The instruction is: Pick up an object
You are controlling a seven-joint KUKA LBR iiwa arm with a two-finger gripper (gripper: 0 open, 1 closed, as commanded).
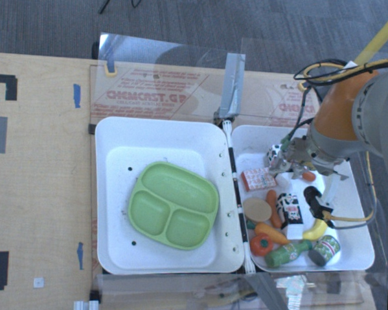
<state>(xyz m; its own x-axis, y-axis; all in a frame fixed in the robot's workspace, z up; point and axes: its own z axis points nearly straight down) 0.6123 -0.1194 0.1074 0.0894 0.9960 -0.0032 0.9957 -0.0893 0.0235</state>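
My gripper hangs low over the back of the right bin, below the orange band on the arm. Under and around it lie several small items. A black-and-white toy sits just to its left, and a small red piece is next to it. In front of it are a red-and-white box, a brown disc, a black-and-white carton, a carrot, a banana, a green bottle and a can. I see nothing lifted by the gripper.
The left bin holds a green divided plate. A clear plastic panel stands behind both bins. A black cable part hangs from the arm over the right bin. Wooden bench top lies to the left.
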